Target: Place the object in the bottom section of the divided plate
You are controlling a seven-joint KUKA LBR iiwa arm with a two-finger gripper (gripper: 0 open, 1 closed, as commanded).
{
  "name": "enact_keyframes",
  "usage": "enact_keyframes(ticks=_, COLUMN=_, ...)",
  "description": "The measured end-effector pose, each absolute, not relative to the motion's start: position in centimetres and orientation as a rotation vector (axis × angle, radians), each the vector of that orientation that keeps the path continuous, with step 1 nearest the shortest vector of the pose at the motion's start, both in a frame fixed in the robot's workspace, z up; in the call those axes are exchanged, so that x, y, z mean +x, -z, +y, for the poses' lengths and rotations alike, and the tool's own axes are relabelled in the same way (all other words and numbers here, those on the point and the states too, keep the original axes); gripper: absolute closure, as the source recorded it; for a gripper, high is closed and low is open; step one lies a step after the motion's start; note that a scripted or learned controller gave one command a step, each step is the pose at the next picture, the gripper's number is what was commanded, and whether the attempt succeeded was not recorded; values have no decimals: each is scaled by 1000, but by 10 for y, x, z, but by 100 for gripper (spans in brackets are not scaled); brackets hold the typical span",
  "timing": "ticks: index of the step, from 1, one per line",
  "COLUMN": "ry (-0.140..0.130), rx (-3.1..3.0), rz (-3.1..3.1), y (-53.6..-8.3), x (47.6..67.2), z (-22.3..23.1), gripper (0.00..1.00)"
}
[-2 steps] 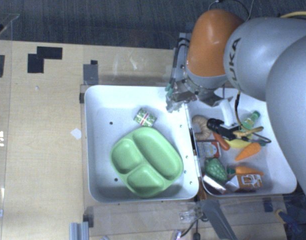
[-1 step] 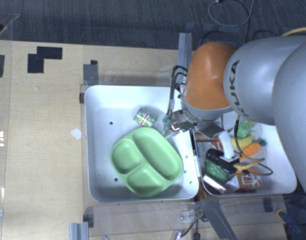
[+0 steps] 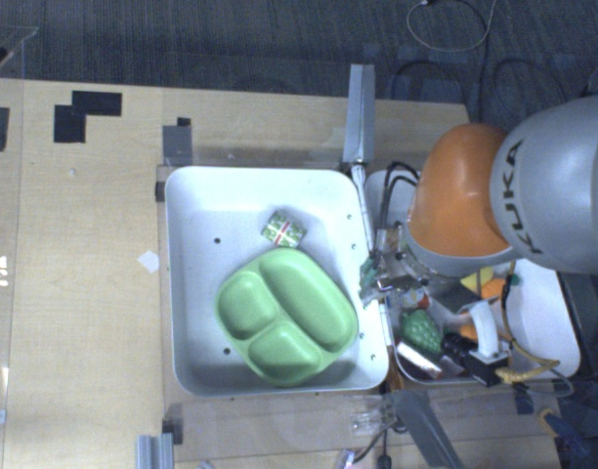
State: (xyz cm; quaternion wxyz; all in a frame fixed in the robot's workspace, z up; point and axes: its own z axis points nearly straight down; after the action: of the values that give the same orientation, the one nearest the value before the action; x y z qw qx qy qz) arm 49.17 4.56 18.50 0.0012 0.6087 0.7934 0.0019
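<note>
Green divided plate [image 3: 287,313] lies tilted in the left bin [image 3: 196,262], centre frame. A small green-and-red patterned object [image 3: 283,230] rests on the bin floor just beyond the plate's upper rim, possibly touching. Arm [image 3: 533,193] overhangs the right bin; hand state cannot be determined.

Green divided plate [image 3: 287,313]; white bin [image 3: 192,262]; small cube [image 3: 283,230], seemingly green, white and red.
</note>
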Motion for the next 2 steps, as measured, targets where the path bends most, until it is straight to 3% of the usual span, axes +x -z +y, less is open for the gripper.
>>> enact_keyframes(ticks=1, ry=-7, rx=1790, rz=2578, y=-185, x=488, z=96, gripper=100)
enact_keyframes(ticks=2, ry=-7, rx=1872, rz=2519, y=-220, x=488, z=80, gripper=100)
